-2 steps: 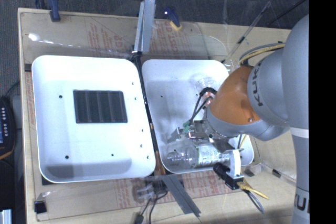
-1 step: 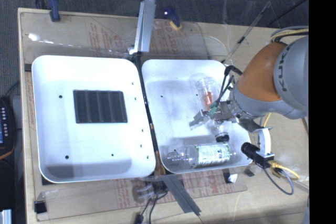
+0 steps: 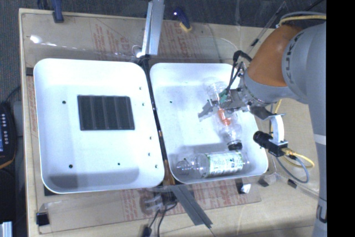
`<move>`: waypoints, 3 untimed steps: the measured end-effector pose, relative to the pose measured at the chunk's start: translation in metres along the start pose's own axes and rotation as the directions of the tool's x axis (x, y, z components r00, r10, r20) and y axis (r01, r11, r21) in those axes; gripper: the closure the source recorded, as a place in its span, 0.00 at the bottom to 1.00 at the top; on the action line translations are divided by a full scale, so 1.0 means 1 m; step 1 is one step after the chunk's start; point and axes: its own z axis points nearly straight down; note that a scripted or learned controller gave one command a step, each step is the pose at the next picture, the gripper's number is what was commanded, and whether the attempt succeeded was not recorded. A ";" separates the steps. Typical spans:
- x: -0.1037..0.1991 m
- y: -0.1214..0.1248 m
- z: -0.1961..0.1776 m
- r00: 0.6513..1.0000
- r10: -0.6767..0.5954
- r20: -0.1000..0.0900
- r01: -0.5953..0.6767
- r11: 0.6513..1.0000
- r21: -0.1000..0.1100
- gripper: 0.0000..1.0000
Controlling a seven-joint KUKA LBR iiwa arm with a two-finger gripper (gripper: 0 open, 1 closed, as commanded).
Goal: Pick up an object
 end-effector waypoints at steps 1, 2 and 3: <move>0.000 0.000 0.000 1.000 0.000 0.000 0.000 1.000 0.000 0.00; 0.000 0.000 0.000 1.000 0.000 0.000 0.000 1.000 0.000 0.00; -0.002 0.016 0.003 1.000 -0.030 0.002 0.030 1.000 -0.002 0.00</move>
